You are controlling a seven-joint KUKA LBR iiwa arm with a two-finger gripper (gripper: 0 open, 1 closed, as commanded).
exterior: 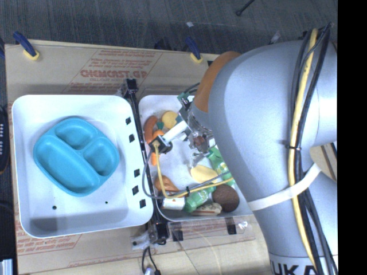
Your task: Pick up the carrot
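The carrot (149, 129), an orange piece, lies against the left wall of the right bin (150, 104), near its far end. My gripper (198, 141) hangs over the middle of that bin, to the right of the carrot and apart from it. The big grey arm (269, 136) covers the bin's right side. I see nothing held in the gripper.
Around the gripper lie a yellow-orange fruit (170, 119), a pale yellow piece (203, 173), a brown round thing (225, 197), green packets (199, 200) and another orange item (166, 183). The left bin (34, 211) holds a blue divided plate (76, 155).
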